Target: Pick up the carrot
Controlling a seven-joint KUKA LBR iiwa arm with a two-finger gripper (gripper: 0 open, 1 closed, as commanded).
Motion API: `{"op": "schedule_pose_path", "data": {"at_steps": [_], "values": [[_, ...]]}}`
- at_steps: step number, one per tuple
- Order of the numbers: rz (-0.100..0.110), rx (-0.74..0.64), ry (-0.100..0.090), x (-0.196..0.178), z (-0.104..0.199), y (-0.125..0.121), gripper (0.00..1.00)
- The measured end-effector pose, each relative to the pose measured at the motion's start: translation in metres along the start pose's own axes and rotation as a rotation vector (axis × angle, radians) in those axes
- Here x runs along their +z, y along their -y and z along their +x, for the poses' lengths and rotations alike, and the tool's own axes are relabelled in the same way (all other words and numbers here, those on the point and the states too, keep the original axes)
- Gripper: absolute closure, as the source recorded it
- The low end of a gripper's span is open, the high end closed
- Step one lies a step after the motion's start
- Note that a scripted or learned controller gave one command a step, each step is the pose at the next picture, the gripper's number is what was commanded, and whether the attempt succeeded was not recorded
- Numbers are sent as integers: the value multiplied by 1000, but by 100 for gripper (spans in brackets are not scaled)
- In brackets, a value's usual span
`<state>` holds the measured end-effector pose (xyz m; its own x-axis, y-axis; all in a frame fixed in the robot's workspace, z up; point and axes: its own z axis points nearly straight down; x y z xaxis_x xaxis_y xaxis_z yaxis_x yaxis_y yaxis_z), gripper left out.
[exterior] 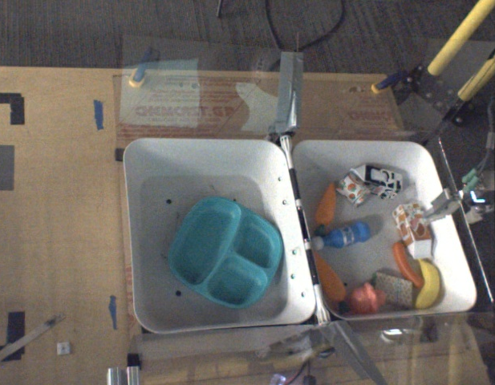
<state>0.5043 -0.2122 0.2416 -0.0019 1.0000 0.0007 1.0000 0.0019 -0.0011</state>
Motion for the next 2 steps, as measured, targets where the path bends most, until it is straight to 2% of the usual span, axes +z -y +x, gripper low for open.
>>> {"op": "schedule_pose_path", "data": {"at_steps": [1,2], "values": [[3,6,0,137,69,5,0],[-8,190,4,153,106,-46,0]]}}
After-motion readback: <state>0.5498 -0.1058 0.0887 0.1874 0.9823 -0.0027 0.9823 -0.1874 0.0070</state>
